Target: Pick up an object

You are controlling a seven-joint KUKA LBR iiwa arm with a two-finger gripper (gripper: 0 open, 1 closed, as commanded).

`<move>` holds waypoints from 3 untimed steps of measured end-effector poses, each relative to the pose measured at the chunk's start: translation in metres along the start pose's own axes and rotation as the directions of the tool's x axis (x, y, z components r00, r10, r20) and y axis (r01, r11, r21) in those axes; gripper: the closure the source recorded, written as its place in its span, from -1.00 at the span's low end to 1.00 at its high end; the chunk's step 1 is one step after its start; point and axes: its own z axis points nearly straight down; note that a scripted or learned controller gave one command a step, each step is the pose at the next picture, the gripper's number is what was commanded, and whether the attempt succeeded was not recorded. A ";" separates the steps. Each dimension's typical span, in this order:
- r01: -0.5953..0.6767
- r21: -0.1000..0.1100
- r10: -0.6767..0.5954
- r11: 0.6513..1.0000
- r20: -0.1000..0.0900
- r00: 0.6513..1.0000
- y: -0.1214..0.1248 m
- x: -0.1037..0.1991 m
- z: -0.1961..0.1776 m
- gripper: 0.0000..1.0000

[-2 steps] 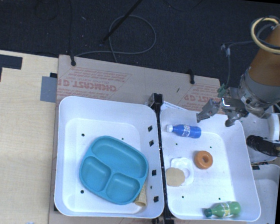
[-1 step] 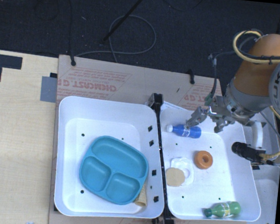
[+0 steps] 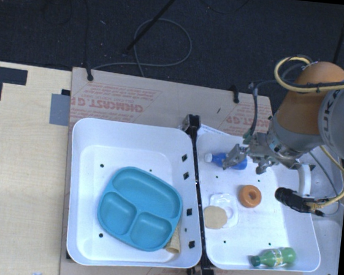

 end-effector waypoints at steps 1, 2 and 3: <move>0.000 -0.001 0.000 1.000 0.000 1.000 -0.001 -0.001 0.044 -1.00; -0.003 -0.003 0.003 1.000 0.000 1.000 -0.001 -0.003 0.031 1.00; 0.000 -0.010 0.000 1.000 0.001 1.000 0.000 0.002 -0.013 1.00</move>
